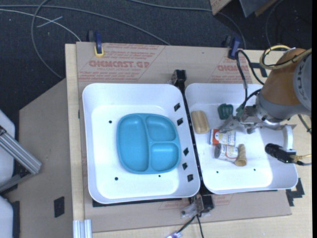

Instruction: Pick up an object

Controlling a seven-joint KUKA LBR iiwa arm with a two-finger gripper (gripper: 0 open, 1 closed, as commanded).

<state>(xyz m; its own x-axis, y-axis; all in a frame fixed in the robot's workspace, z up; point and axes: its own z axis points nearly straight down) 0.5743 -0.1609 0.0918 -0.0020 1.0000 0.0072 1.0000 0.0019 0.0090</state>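
- Two shallow white bins sit side by side on the bench. The left white bin (94,133) holds a light blue plastic plate with three sections (147,143), lying flat in the middle.
- The right white bin (262,180) holds the small things that could be picked up.
- There is a tan, rounded block like a bread roll (199,121) near the wall between the bins.
- A small dark green thing (226,110) lies near the top of that bin.
- A flat packet with red and white print (226,144) lies in the middle, and a short tan cork-like piece (241,155) rests just beside it at its lower right.
- The grey arm with the orange band (282,86) reaches in from the right. Its two-finger gripper (233,124) is low over the right bin, between the green thing and the packet.
- I cannot tell if the gripper is open or closed; the metal parts there are too small and mixed up with the things under it.
- I see nothing clearly held, so I think the arm is at the reaching step, and nothing has been picked up yet.
- Next, I think it needs to settle on one thing, most likely the packet or the green thing, close on it firmly, and lift straight up.
- The things lie close together, so it might bump a neighbour.
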